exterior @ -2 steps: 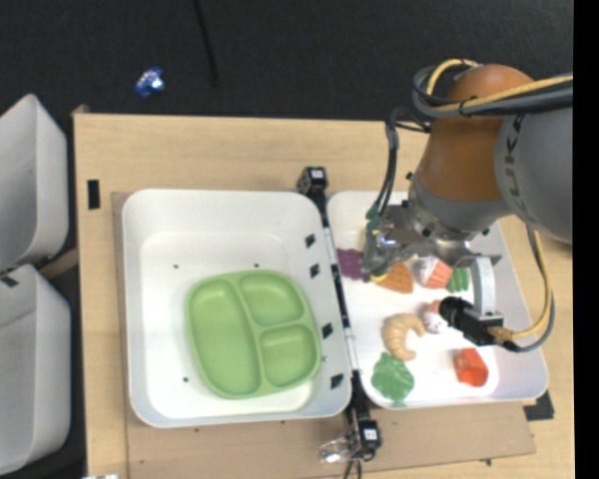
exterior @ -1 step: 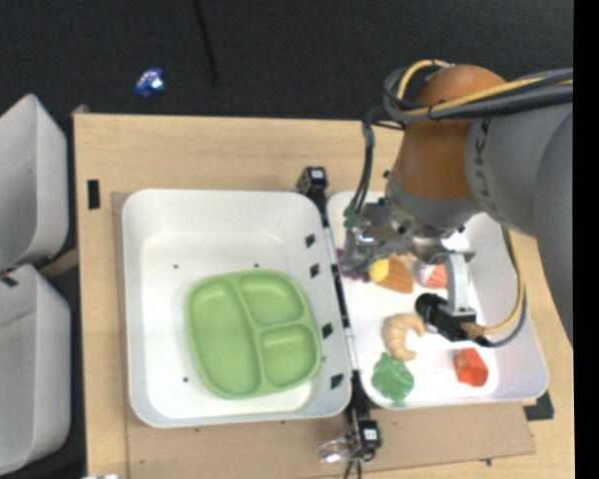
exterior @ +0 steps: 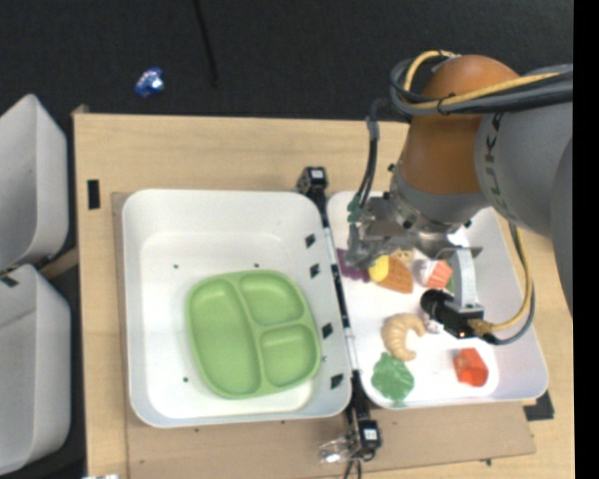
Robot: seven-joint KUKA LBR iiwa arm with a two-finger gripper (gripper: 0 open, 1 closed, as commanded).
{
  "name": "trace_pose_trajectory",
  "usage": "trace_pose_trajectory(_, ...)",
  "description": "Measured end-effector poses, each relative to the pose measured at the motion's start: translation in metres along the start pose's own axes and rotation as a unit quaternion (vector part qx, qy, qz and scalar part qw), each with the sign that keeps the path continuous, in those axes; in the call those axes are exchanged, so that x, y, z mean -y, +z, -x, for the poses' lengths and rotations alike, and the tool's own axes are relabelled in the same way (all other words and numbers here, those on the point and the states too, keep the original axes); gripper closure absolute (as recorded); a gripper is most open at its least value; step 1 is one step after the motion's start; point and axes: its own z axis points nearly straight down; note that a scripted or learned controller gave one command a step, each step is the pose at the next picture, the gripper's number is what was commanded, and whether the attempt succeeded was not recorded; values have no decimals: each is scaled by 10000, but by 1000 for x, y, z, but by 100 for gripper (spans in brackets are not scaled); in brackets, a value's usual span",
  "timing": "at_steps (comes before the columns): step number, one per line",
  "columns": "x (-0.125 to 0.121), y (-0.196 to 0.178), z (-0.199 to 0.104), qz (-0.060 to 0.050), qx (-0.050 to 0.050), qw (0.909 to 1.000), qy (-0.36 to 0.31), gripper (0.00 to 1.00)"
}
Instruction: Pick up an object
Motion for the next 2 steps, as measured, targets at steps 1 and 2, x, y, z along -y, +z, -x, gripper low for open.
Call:
trace_pose_trajectory(1,-12,12,5,-5,12,10000,23,100)
trace_pose_trajectory(2,-8,17,6,-15,10,10000,22,100)
